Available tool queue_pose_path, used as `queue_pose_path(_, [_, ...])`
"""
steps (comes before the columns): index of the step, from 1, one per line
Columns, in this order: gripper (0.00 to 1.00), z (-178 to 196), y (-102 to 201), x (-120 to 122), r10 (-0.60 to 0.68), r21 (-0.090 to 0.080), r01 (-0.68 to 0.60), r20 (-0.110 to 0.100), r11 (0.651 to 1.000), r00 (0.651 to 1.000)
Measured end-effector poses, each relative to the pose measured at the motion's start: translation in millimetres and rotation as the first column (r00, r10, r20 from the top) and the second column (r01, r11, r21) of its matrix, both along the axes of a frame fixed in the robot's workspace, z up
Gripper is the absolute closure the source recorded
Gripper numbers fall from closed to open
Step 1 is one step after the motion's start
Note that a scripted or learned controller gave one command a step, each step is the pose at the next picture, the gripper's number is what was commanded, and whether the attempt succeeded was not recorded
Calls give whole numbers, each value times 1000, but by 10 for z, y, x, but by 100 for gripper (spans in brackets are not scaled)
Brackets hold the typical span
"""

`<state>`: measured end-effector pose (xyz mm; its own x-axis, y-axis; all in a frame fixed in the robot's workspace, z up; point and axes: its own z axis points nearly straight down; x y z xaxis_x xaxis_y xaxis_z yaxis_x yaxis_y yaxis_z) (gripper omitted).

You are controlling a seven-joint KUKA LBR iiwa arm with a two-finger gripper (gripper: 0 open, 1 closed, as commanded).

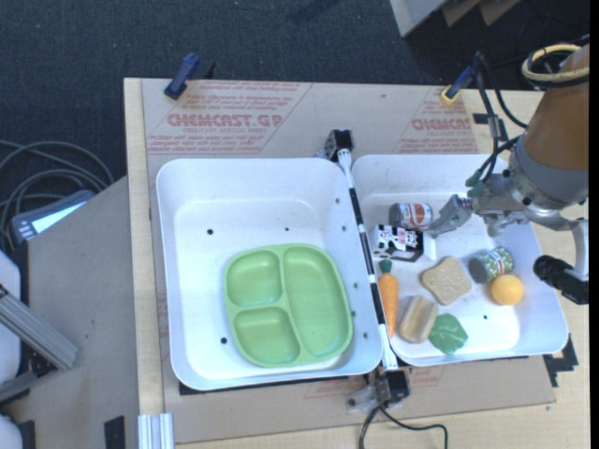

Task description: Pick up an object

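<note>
The right bin (552, 330) holds several small items. A small can (412, 215) lies on its side near the back left, with a black-and-white carton (400, 241) just in front of it. An orange carrot (387, 296) lies along the left wall. A bread slice (445, 280), a tan roll (417, 319) and a green leafy piece (448, 333) sit in the middle front. An orange fruit (506, 290) and a green-grey tin (491, 263) are at the right. My gripper (456, 215) hangs over the bin's back, just right of the small can and apart from it.
The left bin (187, 195) holds a green divided plate (286, 303). A black divider clip (339, 142) joins the bins at the back. The arm's grey body and orange band (557, 129) cover the right bin's far right corner. Cables lie left of the bench.
</note>
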<state>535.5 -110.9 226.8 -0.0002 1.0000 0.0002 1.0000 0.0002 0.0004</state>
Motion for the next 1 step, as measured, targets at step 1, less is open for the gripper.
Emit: queue_pose_path(1, [0,-615,-660,270,-2,-1,2,-1,1000,1000])
